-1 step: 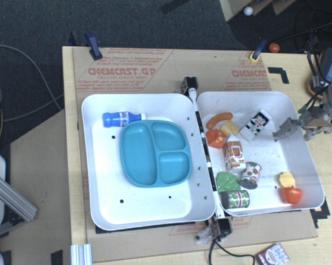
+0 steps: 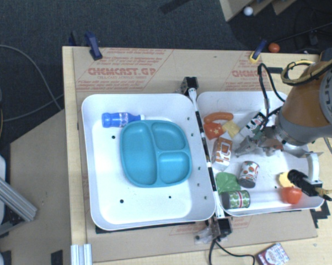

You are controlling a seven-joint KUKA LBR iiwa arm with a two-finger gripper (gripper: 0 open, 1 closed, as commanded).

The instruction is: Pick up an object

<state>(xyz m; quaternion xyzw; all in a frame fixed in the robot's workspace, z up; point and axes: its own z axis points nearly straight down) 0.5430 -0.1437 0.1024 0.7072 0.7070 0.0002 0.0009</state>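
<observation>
while nothing is lifted yet, the pick looks barely started. near edge of the right bin (image 2: 265,210): green can (image 2: 235,199), tomato (image 2: 291,194), small tin (image 2: 249,174), all resting on the floor. claw (image 2: 253,142) sits low mid-bin beside the snack packet (image 2: 222,151) (can't tell if it's spread or pinched). farther: orange sausage (image 2: 218,117). left bin (image 2: 100,164) holds the blue tray (image 2: 155,152) and bottle (image 2: 119,118).
</observation>
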